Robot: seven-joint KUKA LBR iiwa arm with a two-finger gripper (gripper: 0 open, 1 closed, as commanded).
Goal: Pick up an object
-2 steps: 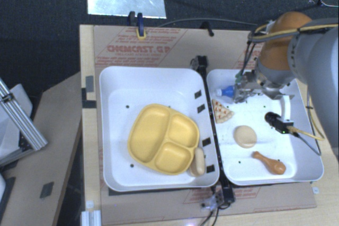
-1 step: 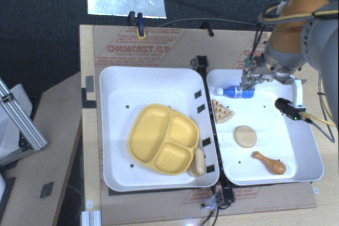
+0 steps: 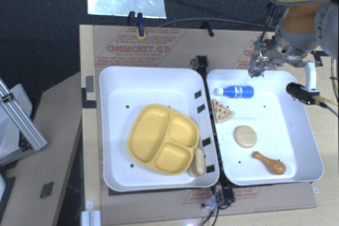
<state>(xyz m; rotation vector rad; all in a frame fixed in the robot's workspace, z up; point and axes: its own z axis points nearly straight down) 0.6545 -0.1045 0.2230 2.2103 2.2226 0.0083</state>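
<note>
The right bin (image 3: 296, 114) holds a blue and white bottle (image 3: 236, 91) lying on its side, a pizza slice (image 3: 221, 111), a round tan cookie (image 3: 245, 136) and a brown drumstick (image 3: 269, 162). My gripper (image 3: 258, 68) hangs over the bin's far rim, up and to the right of the bottle. Nothing shows between its fingers. The left bin (image 3: 119, 90) holds a yellow divided tray (image 3: 163, 138) with a pale bread roll (image 3: 198, 161) at its right corner.
A black divider with clips (image 3: 207, 114) runs between the two bins. A blue and yellow clamp (image 3: 139, 24) stands at the back of the cardboard base. A black cable fitting (image 3: 300, 93) sits at the right bin's far right rim.
</note>
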